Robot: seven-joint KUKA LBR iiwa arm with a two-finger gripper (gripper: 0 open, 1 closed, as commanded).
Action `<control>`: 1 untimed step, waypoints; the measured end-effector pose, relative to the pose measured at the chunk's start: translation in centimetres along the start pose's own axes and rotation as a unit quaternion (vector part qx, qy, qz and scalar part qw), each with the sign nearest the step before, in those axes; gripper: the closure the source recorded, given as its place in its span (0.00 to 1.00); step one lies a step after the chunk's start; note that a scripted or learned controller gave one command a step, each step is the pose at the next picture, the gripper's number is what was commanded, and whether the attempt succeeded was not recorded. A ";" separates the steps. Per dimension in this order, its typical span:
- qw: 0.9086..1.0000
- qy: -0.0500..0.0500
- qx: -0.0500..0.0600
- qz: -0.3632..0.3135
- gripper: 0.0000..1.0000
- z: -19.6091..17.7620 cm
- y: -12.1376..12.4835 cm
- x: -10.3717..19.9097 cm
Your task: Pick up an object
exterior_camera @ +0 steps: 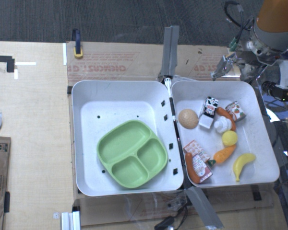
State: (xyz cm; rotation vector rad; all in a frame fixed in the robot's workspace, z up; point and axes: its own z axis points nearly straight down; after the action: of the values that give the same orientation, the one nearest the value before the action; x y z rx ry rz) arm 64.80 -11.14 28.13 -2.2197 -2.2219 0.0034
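The right bin (259, 104) holds several toy foods. Among them are a beige egg (187, 118), a cow-print milk carton (210, 110), a small red and white carton (235, 111), a yellow lemon (229, 138), an orange carrot (224, 154), a banana (242, 165) and a red snack packet (198, 162). My gripper (233, 65) hangs over the far rim of this bin, at its back right, well apart from the objects. Nothing shows beneath it.
The left bin (81, 128) holds a green divided plate (132, 153). A grey upright post (170, 51) stands behind the seam between the bins. Cables run beside the wrist at the top right. A blue and yellow clamp (77, 43) sits on the cardboard behind the left bin.
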 end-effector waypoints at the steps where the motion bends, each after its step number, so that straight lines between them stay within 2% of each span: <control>1: 1.000 0.000 0.001 -0.030 0.00 12.7 -4.0 0.4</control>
State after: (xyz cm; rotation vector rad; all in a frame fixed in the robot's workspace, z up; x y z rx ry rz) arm 60.81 -10.77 15.48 -2.1505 -2.2870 0.0039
